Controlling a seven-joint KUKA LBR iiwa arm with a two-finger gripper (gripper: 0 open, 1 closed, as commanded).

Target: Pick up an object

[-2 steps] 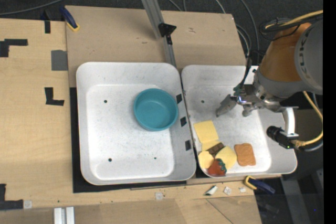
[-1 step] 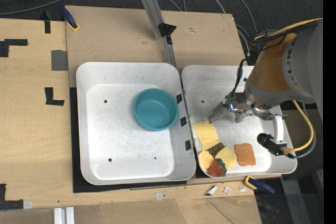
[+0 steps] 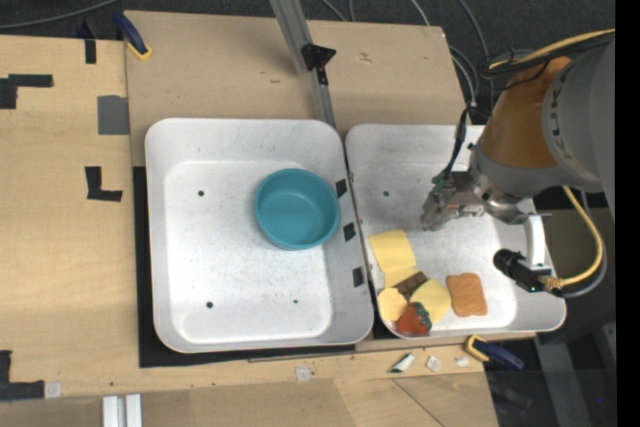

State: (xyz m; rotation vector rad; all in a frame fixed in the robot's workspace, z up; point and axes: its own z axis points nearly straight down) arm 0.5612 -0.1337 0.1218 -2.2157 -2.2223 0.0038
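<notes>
Teal bowl [image 3: 295,207] sits alone in the left bin [image 3: 180,155], toward its right wall. In the right bin [image 3: 400,150], the gripper [image 3: 440,213] hangs over bare floor mid-bin; whether it is spread or closed, or has hold of anything, I cannot tell. Yellow blocks [image 3: 393,251], a red piece [image 3: 411,320] and an orange slab [image 3: 466,294] crowd the near edge. Risk, I judge: that tight cluster could let the tool nudge neighbours or grab nothing. Open room lies toward the far edge.
</notes>
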